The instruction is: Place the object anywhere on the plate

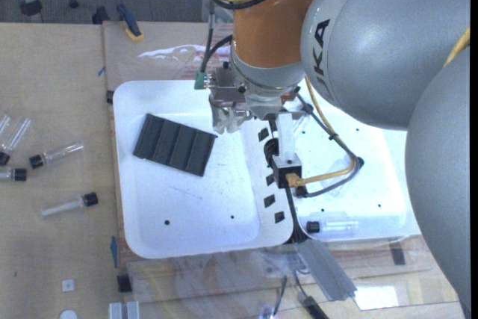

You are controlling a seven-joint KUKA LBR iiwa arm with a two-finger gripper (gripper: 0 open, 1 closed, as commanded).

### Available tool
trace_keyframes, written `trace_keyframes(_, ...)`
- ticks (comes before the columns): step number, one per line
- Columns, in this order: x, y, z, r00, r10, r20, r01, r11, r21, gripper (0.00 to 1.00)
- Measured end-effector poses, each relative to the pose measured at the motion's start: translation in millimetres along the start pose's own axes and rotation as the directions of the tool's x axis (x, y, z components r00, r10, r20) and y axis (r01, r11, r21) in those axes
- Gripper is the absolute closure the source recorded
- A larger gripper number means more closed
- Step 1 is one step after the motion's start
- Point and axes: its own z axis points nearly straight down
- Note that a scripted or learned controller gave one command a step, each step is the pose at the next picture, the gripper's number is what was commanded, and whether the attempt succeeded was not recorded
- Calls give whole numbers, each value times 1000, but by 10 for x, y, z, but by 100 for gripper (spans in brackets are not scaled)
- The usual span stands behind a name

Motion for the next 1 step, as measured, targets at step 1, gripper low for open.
trace_keyframes(1, 157, 1078, -1115, 996, 92, 0, -92, 996, 0, 100)
